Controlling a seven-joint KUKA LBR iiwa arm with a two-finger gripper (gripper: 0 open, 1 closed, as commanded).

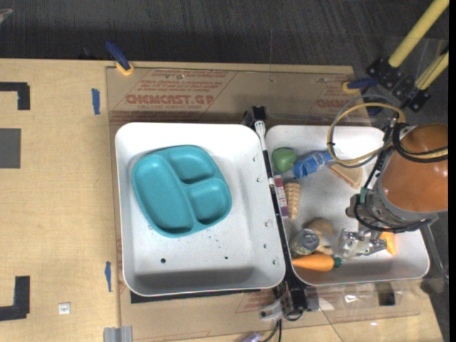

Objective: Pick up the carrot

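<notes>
Bench top was pale tan board, with black tape corner marks at its 9 o'clock edge and short blue tape strips near the bins. A flattened cardboard sheet lay under the bins at 12 o'clock. Beyond it, dark ribbed flooring. A yellow bar slanted in at the 1 o'clock corner of the view.

Two shallow white bins sat side by side, touching along a black clip strip. Left bin carried a teal divided plate, three compartments, tilted a little. Right bin held the clutter: a green round piece and a blue piece toward its 11 o'clock, a tan wedge beside them, a round tan item and a greyish round can-like item nearer the middle.

Carrot: orange, tapered, lying flat and roughly crosswise at 7 o'clock of the right bin, against the near wall, with a small green stub at its 3 o'clock end. It lay just at 6 o'clock of the grey can-like item.

Arm, grey with its orange band, reached in from 3 o'clock. Gripper hung low over the right bin, at 2 o'clock of the carrot and close to it (fingers a tangle of metal from above; I could not tell their spacing).

Writing: red print on the cardboard, blurred, reading something like "CHEMCAST"; the rest unreadable.
</notes>
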